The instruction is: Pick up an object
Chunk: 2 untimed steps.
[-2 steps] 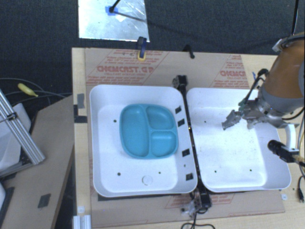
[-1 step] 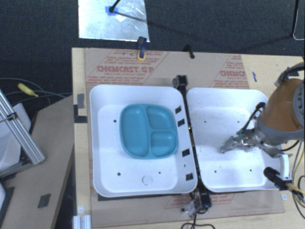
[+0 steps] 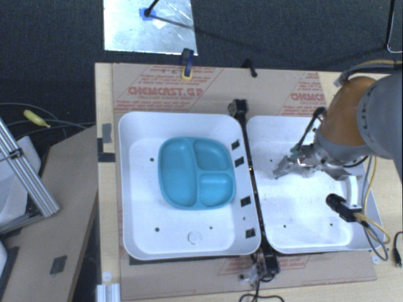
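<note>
Camera view: blue plate (image 3: pixel 195 172) in left bin (image 3: pixel 135 137), tool (image 3: pixel 281 167) well apart

a dark carpeted floor (image 3: pixel 50 36) surrounds the tabletop (image 3: pixel 208 83), which is covered in brown printed cardboard; a shiny metal sheet (image 3: pixel 135 17) lies on the floor beyond it; an aluminium frame rail (image 3: pixel 22 168) slants at the left edge.

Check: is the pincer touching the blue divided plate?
Apart. The camera view shows the pincer over the right bin, the blue divided plate in the left bin.
</note>
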Each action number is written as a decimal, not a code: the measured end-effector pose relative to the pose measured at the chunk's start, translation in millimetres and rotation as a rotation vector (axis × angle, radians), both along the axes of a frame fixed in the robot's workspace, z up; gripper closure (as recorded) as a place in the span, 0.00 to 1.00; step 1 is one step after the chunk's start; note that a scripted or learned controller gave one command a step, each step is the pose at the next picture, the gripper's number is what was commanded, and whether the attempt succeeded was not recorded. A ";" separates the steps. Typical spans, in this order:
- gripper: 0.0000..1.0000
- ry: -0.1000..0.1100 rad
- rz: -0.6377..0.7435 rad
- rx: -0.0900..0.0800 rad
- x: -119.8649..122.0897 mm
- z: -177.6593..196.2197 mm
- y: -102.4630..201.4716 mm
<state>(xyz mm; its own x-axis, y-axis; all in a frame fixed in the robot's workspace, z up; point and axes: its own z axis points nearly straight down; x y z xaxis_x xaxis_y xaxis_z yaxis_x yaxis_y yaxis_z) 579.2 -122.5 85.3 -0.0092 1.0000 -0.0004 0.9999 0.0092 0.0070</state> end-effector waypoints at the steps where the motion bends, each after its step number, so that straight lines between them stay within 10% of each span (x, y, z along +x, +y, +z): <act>1: 1.00 0.002 -0.005 0.000 -2.3 10.2 -2.9; 2: 1.00 -0.002 0.004 0.005 -29.5 104.7 94.9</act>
